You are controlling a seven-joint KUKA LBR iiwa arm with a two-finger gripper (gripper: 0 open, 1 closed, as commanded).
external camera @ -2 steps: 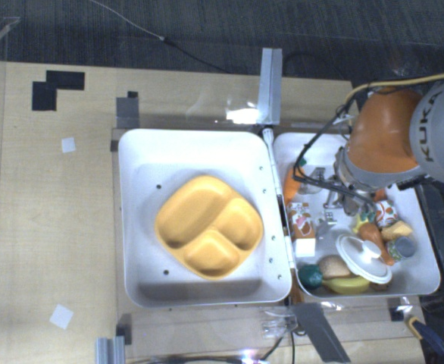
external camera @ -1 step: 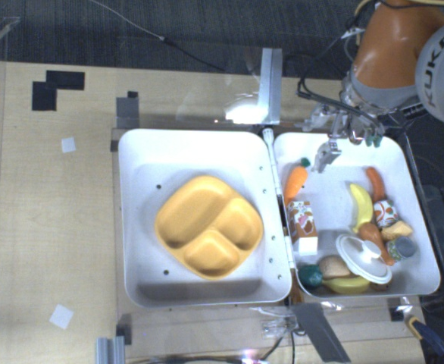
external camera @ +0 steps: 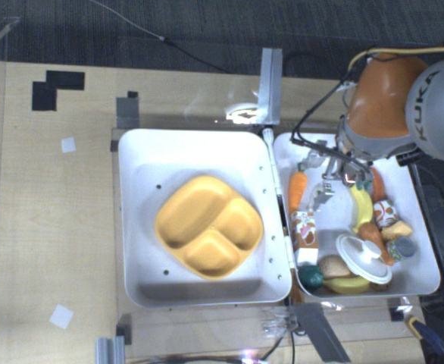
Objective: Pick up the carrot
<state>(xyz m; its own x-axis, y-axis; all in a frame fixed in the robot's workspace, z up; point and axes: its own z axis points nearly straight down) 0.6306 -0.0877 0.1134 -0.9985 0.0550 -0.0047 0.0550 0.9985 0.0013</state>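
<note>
"KU", apparently, on the arm (external camera: 434,105)

Two white bins (external camera: 131,203), one yellow tray (external camera: 208,224), one carrot (external camera: 298,190)

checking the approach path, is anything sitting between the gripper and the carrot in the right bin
Nothing visible lies between them. The carrot lies along the right bin's left wall, with bare bin floor between it and the gripper just to its right. The nearest item, a small packet, sits below the carrot's tip.

Cut off by the right edge: arm (external camera: 434,105). Fingers of hand (external camera: 324,184) too blurred to read. Half buried under white lid (external camera: 362,255): yellow fruit (external camera: 348,284). Too small to identify: toys (external camera: 389,222) piled nearby.
</note>
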